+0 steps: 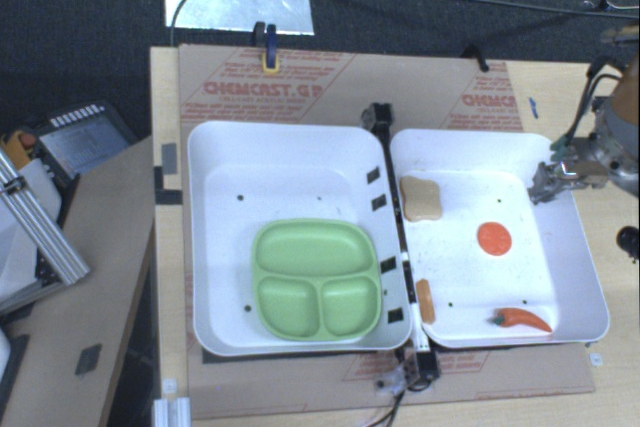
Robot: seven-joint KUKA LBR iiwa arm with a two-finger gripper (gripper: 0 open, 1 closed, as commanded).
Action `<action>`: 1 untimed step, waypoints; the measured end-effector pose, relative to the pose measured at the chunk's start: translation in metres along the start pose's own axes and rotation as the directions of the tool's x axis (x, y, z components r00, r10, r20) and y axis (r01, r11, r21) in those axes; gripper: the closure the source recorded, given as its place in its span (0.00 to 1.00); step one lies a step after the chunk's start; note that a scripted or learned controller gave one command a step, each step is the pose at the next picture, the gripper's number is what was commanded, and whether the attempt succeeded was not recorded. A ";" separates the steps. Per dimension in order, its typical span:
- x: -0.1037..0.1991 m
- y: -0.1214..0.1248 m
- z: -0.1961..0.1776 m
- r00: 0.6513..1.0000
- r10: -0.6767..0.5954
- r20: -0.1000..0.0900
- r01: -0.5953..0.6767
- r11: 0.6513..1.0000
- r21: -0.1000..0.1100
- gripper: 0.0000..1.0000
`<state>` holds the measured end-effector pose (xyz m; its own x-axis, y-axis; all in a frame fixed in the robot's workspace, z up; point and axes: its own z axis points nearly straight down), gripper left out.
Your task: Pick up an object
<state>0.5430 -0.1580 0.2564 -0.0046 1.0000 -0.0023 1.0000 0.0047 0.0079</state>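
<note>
Since your gripper [548,177] hangs at the right bin's [575,260] upper-right rim, claw state indeterminable, the orange disc [494,238] lies nearest.

Arm position: right edge of frame, upper-middle height.

One arm enters from the right, its grey wrist housing showing at the frame's edge with a trace of orange at the top. Cabling loops along its left side. The end effector [548,177] projects leftward and slightly down from the wrist, metallic and compact. Finger spacing cannot be determined; nothing is visibly between the fingers.
</note>
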 end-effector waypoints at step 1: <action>0.058 0.006 -0.004 1.000 -0.006 -0.004 0.006 1.000 0.005 1.00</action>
<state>0.5487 -0.0999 0.2599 -0.0105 0.9999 0.0018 0.9999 0.0104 0.0034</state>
